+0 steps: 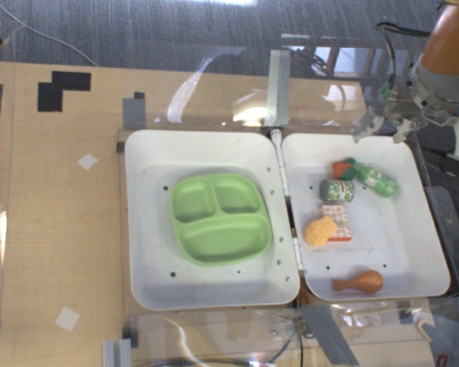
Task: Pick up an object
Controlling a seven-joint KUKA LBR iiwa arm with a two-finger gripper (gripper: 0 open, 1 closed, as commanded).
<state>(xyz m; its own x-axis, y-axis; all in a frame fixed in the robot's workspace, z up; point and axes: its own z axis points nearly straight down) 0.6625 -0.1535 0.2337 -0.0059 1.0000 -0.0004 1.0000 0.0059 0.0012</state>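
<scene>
- The left shallow white plastic bin (141, 228) on the wooden table (53, 228) carries a light green divided plastic plate (222, 219); it lies flat and wide, so I judge it a poor choice for a two-finger grasp.
- The right shallow white plastic bin (421, 235) holds the likelier targets, clustered toward its left and far part: a small dark green-labelled can (337, 191), a yellow knobbly corn-shaped toy (320, 232) touching a small red-and-white printed box (338, 222), and, at the far side, a green toy bottle (375, 182) beside a red-and-green vegetable-like piece (344, 168).
- A brown toy drumstick (359, 283) lies alone near the bin's near edge, well apart from the rest; I judge it the cleanest pick, since nothing crowds it.
- The hand (386, 125) hovers over the far rim of the right bin, its fingers apart and nothing between them.
- To do the step well, it should centre over one isolated item, straddle its narrow width, and descend straight.
</scene>
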